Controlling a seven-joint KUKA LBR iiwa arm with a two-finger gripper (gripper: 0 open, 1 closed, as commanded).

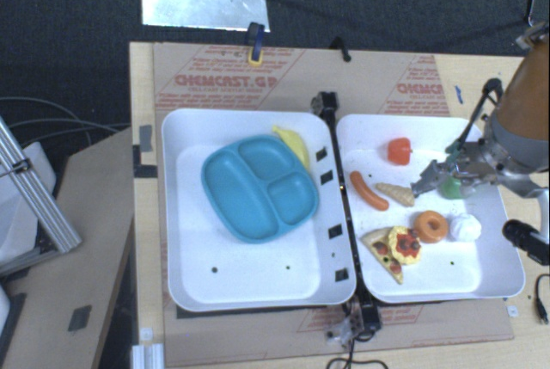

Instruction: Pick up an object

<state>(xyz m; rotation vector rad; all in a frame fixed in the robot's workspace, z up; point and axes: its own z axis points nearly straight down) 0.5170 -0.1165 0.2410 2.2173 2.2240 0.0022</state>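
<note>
Claw point(436, 179) over green object point(450, 186), hot dog point(368, 191) lying diagonally beside

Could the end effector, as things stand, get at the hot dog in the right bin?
Probably yes. The hot dog lies flat in the right bin, open from above. The end effector hovers close by. The cone-shaped piece beside it may crowd the grasp.

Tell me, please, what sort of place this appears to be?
Probably a robotics lab test bench: two white bins side by side on cardboard, toy food such as a pizza slice and donut, and the gripper reaching in.
</note>
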